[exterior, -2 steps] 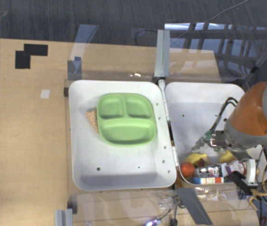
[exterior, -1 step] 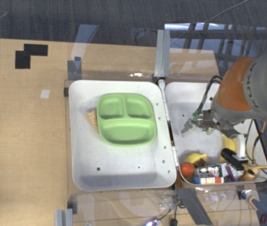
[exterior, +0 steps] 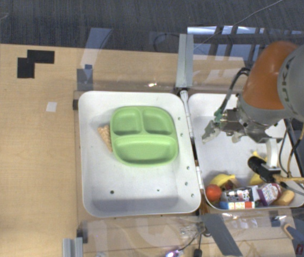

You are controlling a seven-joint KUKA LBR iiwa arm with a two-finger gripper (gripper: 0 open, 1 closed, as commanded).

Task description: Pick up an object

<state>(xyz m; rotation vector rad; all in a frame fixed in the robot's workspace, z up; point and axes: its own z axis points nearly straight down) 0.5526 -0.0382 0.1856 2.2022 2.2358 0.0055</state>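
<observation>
over the right bin [exterior: 216, 159] your gripper [exterior: 212, 133] hangs open, holding nothing; the red ball [exterior: 213, 193] and clutter lie nearer you.

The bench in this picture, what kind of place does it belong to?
Probably a robotics lab test cell. A grey robot arm with a gripper reaches over two white bins; one holds a green divided plate, the other small toy-like items.
</observation>
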